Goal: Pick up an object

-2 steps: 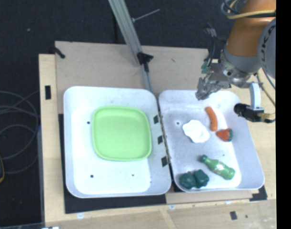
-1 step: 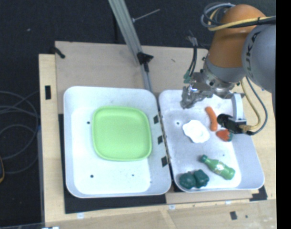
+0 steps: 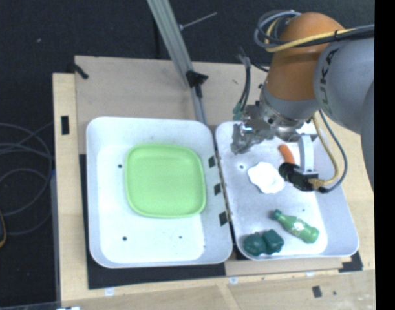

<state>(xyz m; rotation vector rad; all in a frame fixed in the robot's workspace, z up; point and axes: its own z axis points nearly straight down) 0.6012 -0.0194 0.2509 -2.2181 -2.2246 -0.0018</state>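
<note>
Hand (image 3: pixel 242 141) angled down over far-left corner of shallow white right bin (image 3: pixel 336 212), near white lump (image 3: pixel 266 178); grip impossible to tell.

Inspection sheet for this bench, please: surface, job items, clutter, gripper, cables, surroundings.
surface: pale wooden bench; left white bin, right white bin side by side.
job's things: right bin holds white lumpy object, green plastic bottle lying down, dark green block, small orange piece; left bin holds light green square plate.
clutter: nothing seen.
grippers: two-finger gripper over right bin's far-left corner, apart from every object.
cables: dark cables left of bench.
surroundings: slanted grey metal rail behind bins.
</note>
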